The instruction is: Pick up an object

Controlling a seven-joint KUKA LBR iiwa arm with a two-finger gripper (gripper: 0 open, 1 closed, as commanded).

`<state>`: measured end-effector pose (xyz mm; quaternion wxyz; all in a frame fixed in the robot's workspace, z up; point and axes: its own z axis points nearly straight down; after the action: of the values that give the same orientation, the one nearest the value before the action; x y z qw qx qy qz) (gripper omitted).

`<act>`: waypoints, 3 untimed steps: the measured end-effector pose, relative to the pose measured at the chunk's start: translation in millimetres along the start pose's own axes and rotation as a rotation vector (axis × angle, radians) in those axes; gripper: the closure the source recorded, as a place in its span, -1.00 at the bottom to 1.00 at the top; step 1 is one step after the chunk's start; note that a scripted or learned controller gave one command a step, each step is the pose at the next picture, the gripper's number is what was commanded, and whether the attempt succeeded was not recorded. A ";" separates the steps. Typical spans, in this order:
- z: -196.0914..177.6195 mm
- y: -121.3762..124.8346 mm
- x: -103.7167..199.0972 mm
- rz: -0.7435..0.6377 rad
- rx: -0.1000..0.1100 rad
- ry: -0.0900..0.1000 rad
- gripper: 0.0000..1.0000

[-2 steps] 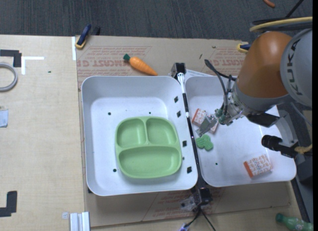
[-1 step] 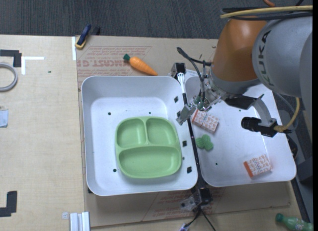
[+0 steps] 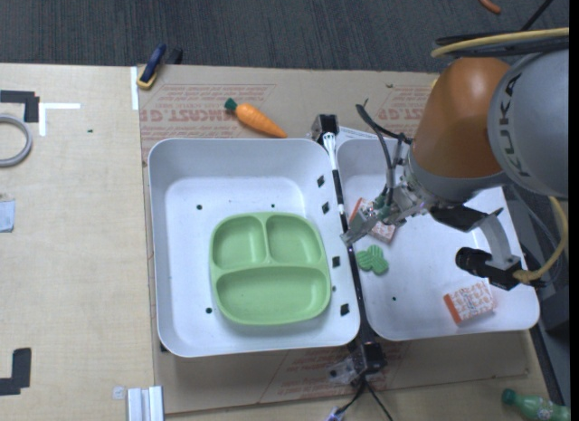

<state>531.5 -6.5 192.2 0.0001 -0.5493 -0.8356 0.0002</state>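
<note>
Green plastic is sitting right under the working end of the arm (image 3: 493,129): a small green toy (image 3: 372,261) is lying on the floor of the right bin (image 3: 425,320), close to the wall shared with the left bin (image 3: 172,229). Just above it a pinkish packet (image 3: 380,229) is partly tucked beneath the claw (image 3: 369,221), which is hanging low over that corner. From where I am standing the wrist and cables are crowding the tip, so I cannot tell how wide the claw is standing or whether it is pinching anything; nothing is plainly showing between its tips. A red-and-white box (image 3: 470,302) is resting well apart, near the bin's front right. For this step to go well, I judge the claw should be settling squarely over one piece, either the packet or the green toy, and not straddling both, and it should be keeping off the bin wall just beside them, since a tip catching the rim would likely spoil the grip. Coming straight down and closing across the toy's narrower span looks the safer bet. Over in the left bin a green divided plate (image 3: 270,268) is lying flat, and a toy carrot (image 3: 257,118) is lying on the counter (image 3: 72,256) beyond the bins.
</note>
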 end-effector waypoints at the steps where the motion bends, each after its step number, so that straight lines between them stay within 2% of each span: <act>1: 0.0 42.1 -28.4 -0.078 -0.001 -0.002 -1.00; 2: 0.1 -10.2 -8.1 -0.131 0.000 -0.001 -1.00; 3: -0.2 81.0 -29.4 -0.442 -0.002 -0.002 -1.00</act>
<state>617.5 -1.4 192.3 -0.0015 -0.3530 -0.9356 -0.0001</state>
